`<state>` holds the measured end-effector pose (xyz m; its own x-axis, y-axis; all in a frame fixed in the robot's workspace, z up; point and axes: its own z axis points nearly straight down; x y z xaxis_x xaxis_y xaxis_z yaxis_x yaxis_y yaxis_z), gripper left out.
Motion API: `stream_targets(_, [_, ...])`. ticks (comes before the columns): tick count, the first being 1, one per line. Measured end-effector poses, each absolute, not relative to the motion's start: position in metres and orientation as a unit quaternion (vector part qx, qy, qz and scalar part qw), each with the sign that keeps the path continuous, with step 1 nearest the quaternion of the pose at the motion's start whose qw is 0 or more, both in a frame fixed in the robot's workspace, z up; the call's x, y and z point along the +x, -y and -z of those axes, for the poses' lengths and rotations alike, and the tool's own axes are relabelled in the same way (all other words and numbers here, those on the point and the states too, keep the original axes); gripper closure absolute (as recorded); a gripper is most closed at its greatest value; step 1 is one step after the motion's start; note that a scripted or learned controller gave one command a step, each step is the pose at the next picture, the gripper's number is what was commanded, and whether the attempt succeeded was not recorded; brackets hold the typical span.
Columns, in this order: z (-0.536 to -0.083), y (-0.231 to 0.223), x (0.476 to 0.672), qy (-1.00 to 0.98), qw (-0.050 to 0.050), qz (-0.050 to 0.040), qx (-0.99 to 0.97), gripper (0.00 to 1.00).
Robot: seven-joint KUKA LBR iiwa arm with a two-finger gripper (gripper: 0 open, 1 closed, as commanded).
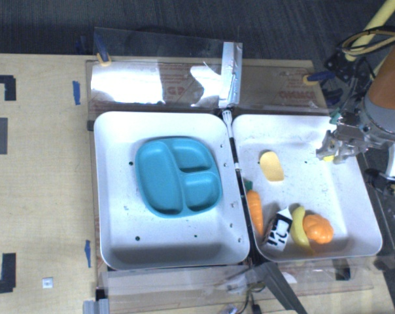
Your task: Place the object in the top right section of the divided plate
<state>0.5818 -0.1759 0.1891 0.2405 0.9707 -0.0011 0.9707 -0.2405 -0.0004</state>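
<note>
In the right bin: four loose things are seen, and the object to be moved is judged to be among them, since none lies on the plate yet.
Claw (333, 148): it hangs over the far right edge of the right bin (354, 175); whether it is wide or narrow cannot be told from the blurred metal parts, and nothing is seen held between them.
Plate (178, 174): a blue divided plate lies in the left bin (112, 188), its large section to the left and two smaller sections to the right, one far and one near.
Yellow piece (271, 165): it lies alone in the middle of the right bin, the thing nearest the claw.
Carrot (255, 213): it lies along the wall between the bins.
Risk, crowding: the black-and-white carton (280, 230), the banana (299, 226) and the orange (319, 229) are packed touching at the near side, so a grasp there is judged likely to catch two things or push one away.
Risk, wall: the carrot may be missed, as little room is left beside the wall.
Risk, placing: the far right section is small, so a drop slightly off may land in the near section or on a ridge.
Count: two bins, one plate, one claw, one yellow piece, one carrot, one carton, one banana, one orange.
</note>
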Motion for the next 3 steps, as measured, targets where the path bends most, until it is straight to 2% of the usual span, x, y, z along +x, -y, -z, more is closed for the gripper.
stream_targets(1, [-0.256, 0.203, 0.608, -0.472, 0.001, -0.0006, 0.881, 1.0])
stream_targets(2, [-0.176, 0.213, 0.578, -0.422, -0.003, 0.0033, 0.907, 1.0])
stream_targets(3, [-0.369, 0.193, 0.509, -0.518, 0.004, -0.0032, 0.855, 1.0])
